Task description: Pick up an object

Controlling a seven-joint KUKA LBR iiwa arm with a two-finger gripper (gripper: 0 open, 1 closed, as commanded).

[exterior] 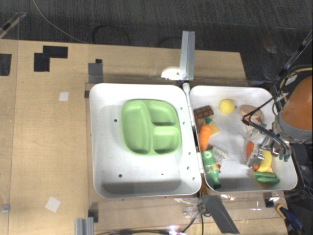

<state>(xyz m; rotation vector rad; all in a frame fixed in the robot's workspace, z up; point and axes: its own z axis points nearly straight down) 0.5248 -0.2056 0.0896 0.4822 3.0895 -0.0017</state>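
You are looking down on a pale wooden bench (44, 146) holding two shallow white bins side by side. The left white bin (105, 177) contains a light green plastic divided tray (149, 126) with three compartments, lying near its middle. The right white bin (234, 180) holds the small objects: a round yellow ball (226, 105) at the far side, a brown chocolate-bar toy (203, 113) just left of it, an orange toy carrot (205, 135) near the dividing wall, and a green plastic bottle (211, 168) at the near left corner. At the near right lie a yellow banana toy (265, 162) and a dark green vegetable toy (266, 178), touching. The grey arm with its orange band reaches in from the right; its gripper (260, 148) hangs just above the banana toy. You cannot tell how wide it stands.
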